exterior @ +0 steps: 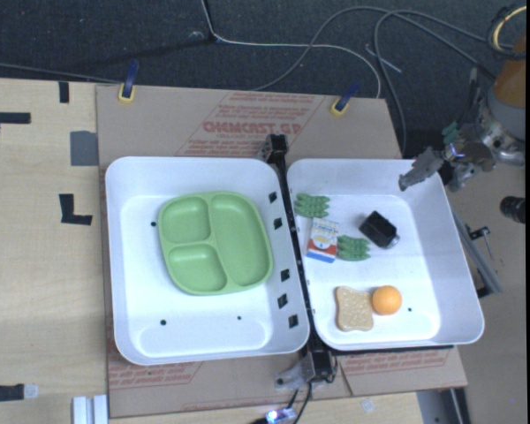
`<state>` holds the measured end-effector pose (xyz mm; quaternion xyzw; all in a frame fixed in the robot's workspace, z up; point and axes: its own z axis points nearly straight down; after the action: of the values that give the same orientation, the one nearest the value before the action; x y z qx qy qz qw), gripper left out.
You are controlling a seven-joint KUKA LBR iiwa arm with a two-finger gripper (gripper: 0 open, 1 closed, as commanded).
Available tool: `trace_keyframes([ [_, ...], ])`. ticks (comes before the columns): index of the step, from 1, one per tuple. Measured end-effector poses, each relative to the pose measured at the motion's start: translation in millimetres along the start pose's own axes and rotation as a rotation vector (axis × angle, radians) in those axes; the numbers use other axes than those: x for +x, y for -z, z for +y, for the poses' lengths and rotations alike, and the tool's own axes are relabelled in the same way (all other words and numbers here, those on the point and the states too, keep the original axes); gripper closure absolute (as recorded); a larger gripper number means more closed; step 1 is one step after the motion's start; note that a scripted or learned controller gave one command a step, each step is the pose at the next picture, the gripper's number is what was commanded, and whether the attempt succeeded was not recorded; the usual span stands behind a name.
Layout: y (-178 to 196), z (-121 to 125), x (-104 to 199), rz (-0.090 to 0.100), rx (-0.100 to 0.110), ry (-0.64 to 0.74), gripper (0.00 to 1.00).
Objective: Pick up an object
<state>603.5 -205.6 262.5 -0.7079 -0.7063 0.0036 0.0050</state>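
Observation:
The right bin (442, 237) holds a black block (379, 229), an orange ball (386, 300), a slice of toast (354, 309), a small white carton with red and blue print (324, 239) and two green leafy pieces (312, 205) (353, 248). My gripper (431, 168) hangs over the bin's upper right corner, above and to the right of the black block. Its fingers are spread apart with nothing between them.
The left bin (132, 237) holds a green divided plate (215, 242). Both bins rest on a cardboard sheet (247, 122) held by yellow clamps (340, 106). Cables (353, 25) trail over the dark cloth behind. The arm's wrist (503, 104) is at the right edge.

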Motion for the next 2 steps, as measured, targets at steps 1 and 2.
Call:
trace_keyframes([
  [1,7,2,0,-0.003,-0.011,0.003,0.00],
  [2,-37,2,3,-0.002,-0.007,0.003,0.00],
])
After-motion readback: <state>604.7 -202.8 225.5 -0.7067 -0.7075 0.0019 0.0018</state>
